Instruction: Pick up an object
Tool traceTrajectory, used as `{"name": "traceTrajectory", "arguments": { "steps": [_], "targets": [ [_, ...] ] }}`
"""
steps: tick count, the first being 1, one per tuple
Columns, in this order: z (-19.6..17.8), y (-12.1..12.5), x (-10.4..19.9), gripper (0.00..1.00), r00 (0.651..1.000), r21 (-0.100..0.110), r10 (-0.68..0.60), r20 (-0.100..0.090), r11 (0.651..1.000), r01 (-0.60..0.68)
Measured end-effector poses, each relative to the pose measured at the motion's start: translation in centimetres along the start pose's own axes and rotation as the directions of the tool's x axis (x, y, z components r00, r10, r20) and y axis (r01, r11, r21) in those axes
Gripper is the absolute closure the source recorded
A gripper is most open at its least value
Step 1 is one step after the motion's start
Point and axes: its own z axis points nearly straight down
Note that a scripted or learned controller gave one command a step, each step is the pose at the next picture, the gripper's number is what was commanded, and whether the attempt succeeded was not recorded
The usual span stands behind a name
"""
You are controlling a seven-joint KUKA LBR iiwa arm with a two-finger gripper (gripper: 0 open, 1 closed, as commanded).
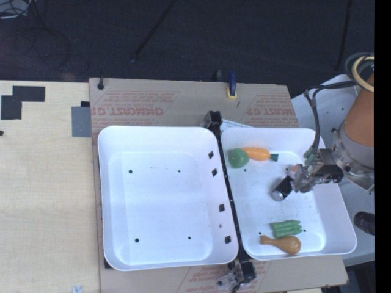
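Camera view looks down on two white bins on the table: the left bin (116, 163) and the right bin (333, 237), which holds every loose thing. The gripper (299, 179) has its tip low over the middle of the right bin, on the arm's side. Just left of and a little below the tip lies a small dark cylinder (281, 189) with a pale end, its long axis running slantwise from upper right to lower left, one end touching or nearly touching the tip. Whether the fingers are open, closed, or around that cylinder I cannot tell; the metal there is too cluttered to read.

The cylinder looks the nearest target, so the move likely turns on closing across its short axis. Farther off sit a green ball (237, 158) and a carrot (256, 154) near the far wall, and a green piece (286, 227) beside a yellow gourd (283, 243) near the front wall.
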Motion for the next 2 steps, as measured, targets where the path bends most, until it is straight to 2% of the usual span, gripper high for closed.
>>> {"name": "traceTrajectory", "arguments": {
  "steps": [1, 2],
  "targets": [
    [-5.4, 0.0, 7.1, 1.00, 1.000, -0.008, -0.013, -0.001, 1.000, 0.013],
    [-20.1, 1.8, 9.7, 1.00, 1.000, -0.021, -0.007, 0.000, 1.000, 0.007]
  ]
}}
